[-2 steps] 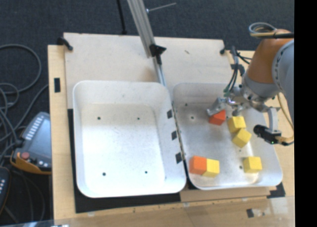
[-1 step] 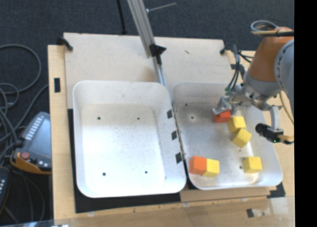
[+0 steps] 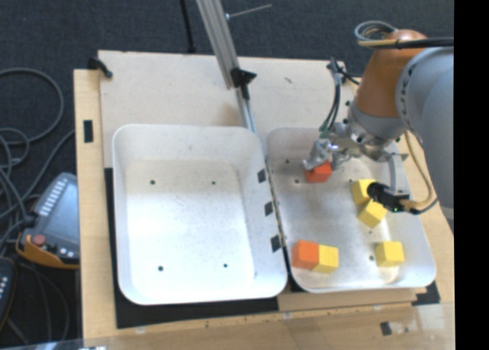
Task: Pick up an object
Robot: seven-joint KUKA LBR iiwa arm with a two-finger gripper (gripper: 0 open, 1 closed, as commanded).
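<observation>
yellow blocks point(image 3: 389, 253) and an orange block point(image 3: 306, 253) are seen near the right bin's point(image 3: 344, 283) front edge. farther back, an orange-red block point(image 3: 318, 173) is pinched by the gripper point(image 3: 321, 163), low over the bin floor.

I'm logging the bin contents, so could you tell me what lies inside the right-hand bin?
The right bin holds six blocks: an orange block at the gripper, a second orange block touching a yellow block, and three yellow ones along the right. The arm covers the bin's far right corner.

Left bin point(image 3: 191, 211) open; 5 blocks crowd right bin point(image 3: 306, 280).
</observation>
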